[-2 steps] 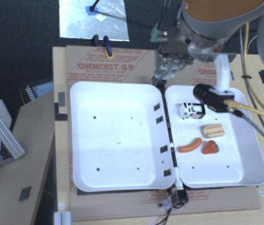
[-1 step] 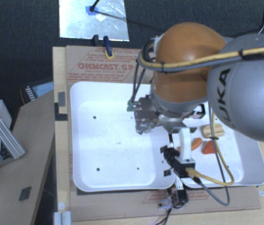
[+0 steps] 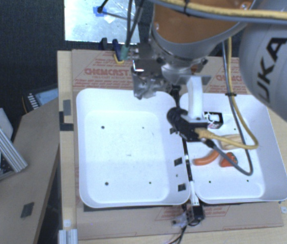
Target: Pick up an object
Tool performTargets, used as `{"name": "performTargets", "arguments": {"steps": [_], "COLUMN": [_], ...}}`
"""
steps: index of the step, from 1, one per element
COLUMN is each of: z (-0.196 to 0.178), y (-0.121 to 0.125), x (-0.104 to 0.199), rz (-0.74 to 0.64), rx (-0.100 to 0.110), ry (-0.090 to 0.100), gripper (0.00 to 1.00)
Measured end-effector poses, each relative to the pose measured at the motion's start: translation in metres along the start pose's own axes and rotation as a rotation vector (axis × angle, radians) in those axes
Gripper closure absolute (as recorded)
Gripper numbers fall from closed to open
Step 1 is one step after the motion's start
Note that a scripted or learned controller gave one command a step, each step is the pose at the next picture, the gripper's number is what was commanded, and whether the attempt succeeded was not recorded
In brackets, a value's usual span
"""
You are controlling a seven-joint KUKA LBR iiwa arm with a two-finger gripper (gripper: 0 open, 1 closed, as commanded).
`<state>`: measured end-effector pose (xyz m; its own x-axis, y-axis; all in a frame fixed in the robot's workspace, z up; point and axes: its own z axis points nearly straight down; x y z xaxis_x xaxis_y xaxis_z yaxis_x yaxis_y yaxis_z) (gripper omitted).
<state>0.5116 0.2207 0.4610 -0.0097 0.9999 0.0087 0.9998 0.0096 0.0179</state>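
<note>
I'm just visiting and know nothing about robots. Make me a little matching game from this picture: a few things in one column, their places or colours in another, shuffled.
Things:
1. left bin
2. orange object
3. arm
4. right bin

Descriptions:
A. grey with an orange band
B. holds the orange object
C. lies in the right bin
D. white, beside the right bin

Pairs: 1-D, 2-C, 3-A, 4-B

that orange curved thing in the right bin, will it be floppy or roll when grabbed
The orange curved piece looks thin and bent, so probably light and maybe flexible. Its curve suggests it would slide or pivot rather than roll. It lies flat in the right bin.
</note>
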Motion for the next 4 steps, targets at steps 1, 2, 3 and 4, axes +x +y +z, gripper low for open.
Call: {"name": "performTargets", "arguments": {"steps": [1,2,3,4], "z": [-0.080,-0.075,-0.086,-0.085], "y": [-0.025,-0.024,-0.023,-0.023], "x": [0.016,0.014,0.015,0.015], "rz": [0.002,0.004,-0.002,-0.002], "rx": [0.008,0.016,0.014,0.015], "ry": [-0.002,-0.007,-0.006,-0.006], "gripper": [1.00,0.00,1.00,0.00]}}
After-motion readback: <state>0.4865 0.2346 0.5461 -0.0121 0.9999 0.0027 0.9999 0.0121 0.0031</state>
